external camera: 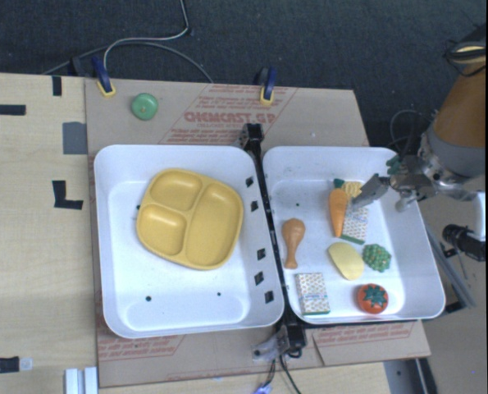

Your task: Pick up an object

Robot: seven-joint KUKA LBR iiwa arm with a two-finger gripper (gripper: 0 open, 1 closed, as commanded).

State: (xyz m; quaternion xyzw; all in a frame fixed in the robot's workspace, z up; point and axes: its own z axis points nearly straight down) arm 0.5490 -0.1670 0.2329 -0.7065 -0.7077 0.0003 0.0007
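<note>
A yellow plate (189, 217) is held in the left bin (116, 302); toy foods, a carrot (337, 210) at twelve o'clock, fill the right bin (416, 294). The state of the fingers (373, 189) cannot be told.

— What sat outside the bins?

— A green ball (144, 106) lay on the cardboard (309, 113) behind the left bin (112, 245). Two clamps (266, 84) pinned the cardboard's far edge, and a white cable (166, 35) looped over the dark floor beyond.

— And in the left bin?

— A yellow plate (190, 217) with three compartments, lying flat toward the back.

— Anything else?

— Black tape marks (63, 194) on the wooden bench, left of the cardboard.
</note>
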